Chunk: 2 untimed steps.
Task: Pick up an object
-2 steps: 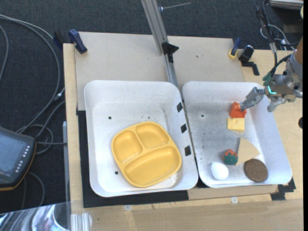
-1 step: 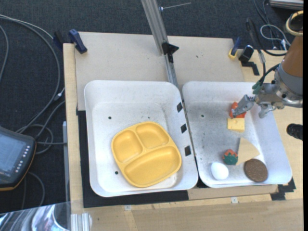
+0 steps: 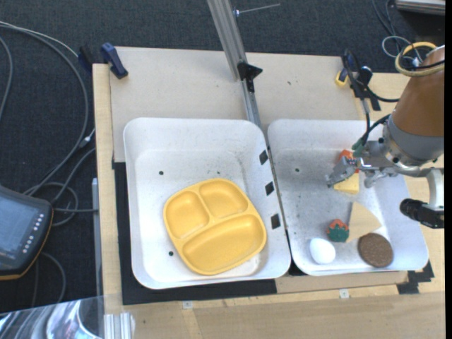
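In the right bin [image 3: 304,143] lie a white egg [image 3: 323,251], a brown round cookie [image 3: 374,249], a pale yellow cheese wedge [image 3: 364,217] and a small green and red toy [image 3: 338,230]. A second yellow cheese piece [image 3: 347,185] lies right under my gripper [image 3: 346,171], which hangs low over the middle of that bin. An orange bit shows by the fingertips. Whether anything sits between the fingers cannot be made out.
The left bin [image 3: 141,147] holds a yellow three-compartment plate [image 3: 214,224]. A metal pole [image 3: 233,41] slants down to the gap between the bins. Clamps and cables sit at the bench's back right [image 3: 357,76]. A pendant [image 3: 21,232] lies at far left.
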### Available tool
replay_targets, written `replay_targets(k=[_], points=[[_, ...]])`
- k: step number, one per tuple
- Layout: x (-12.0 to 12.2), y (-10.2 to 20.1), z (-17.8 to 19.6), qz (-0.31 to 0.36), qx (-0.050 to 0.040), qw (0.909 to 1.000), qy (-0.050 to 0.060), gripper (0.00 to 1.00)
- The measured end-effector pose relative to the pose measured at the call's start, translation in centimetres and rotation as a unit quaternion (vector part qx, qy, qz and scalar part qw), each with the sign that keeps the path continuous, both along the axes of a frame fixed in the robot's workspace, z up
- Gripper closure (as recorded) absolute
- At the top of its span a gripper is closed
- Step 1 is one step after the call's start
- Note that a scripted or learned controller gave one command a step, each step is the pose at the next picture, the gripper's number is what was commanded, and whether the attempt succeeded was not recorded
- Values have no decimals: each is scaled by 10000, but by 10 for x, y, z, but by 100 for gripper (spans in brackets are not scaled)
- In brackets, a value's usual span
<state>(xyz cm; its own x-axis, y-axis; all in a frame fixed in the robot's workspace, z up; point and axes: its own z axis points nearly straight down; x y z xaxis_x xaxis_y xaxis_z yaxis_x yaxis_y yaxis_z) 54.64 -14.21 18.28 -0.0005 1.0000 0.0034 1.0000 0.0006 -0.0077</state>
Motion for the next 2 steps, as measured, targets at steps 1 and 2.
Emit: replay_targets(k=[1, 2], points=[[-4, 3, -43, -2, -2, 10000, 0, 0], [-2, 3, -30, 2, -7, 10000, -46, 100]])
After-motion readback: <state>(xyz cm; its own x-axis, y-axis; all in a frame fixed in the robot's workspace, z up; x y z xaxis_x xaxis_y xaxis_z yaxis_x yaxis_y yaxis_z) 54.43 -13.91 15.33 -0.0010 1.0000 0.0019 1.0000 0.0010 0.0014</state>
